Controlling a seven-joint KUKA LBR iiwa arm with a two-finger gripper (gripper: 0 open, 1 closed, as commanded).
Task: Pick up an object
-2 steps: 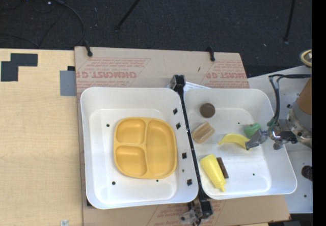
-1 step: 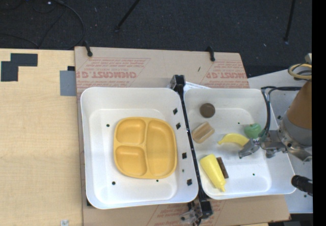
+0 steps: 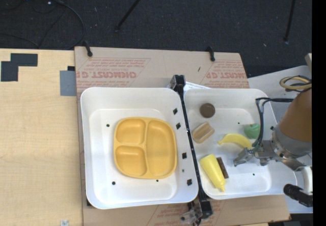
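Two shallow white bins sit side by side on the bench. The left bin holds a yellow divided plate, lying flat near its middle. The right bin holds the small things: a round brown piece toward the back, a tan bun-shaped piece just in front of it, a yellow banana near the centre, a green piece just beside the banana's right end, and a yellow bottle lying on its side at the front, with a dark brown bar touching its right side.

The arm reaches in from the right, and its hand hangs low over the right bin, just below the banana and right of the bottle. I cannot tell whether the hand is released or clenched; nothing shows between its tips.
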